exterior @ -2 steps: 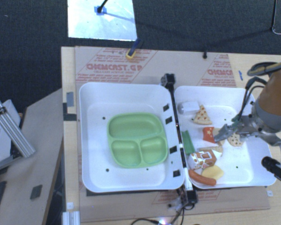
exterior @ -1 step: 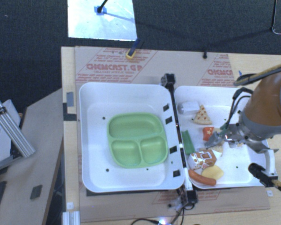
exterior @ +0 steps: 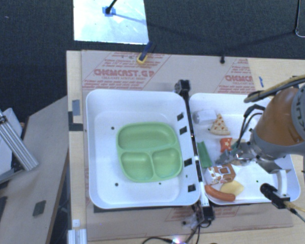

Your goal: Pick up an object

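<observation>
Grey claw (exterior: 233, 155) hovers low over the toy food (exterior: 224, 173) in the right bin (exterior: 290, 179); whether it is open, I cannot tell. This looks like the reach step, and next comes closing on one piece.

A green plate (exterior: 147, 151) sits in the left bin (exterior: 99, 136). The arm (exterior: 282, 123) reaches over the right bin (exterior: 292, 184), near toy food (exterior: 221, 125).

arm (exterior: 287, 121) cut off at right, gripper (exterior: 233, 156) fingers unclear
</observation>
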Controlling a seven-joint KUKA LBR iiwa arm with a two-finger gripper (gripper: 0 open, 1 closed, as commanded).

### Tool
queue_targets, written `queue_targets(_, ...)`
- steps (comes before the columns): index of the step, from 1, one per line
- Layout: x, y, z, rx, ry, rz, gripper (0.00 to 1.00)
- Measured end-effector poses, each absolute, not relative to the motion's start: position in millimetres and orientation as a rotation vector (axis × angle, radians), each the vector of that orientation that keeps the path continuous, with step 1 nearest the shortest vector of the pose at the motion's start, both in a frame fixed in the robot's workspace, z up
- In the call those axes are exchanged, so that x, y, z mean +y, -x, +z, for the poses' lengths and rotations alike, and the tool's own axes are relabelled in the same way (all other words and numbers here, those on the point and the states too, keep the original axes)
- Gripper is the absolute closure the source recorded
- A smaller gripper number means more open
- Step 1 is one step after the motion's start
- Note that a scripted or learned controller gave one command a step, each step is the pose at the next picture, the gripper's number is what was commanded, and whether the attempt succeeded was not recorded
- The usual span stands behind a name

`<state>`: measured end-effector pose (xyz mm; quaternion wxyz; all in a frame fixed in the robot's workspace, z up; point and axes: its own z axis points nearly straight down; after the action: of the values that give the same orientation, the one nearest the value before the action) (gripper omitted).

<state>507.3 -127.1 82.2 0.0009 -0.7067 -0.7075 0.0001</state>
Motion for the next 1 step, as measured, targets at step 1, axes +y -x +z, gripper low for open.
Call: queue_targets(1, -127.8, -508.3, 94.8, -2.225, 2.222, -0.003, 1.0)
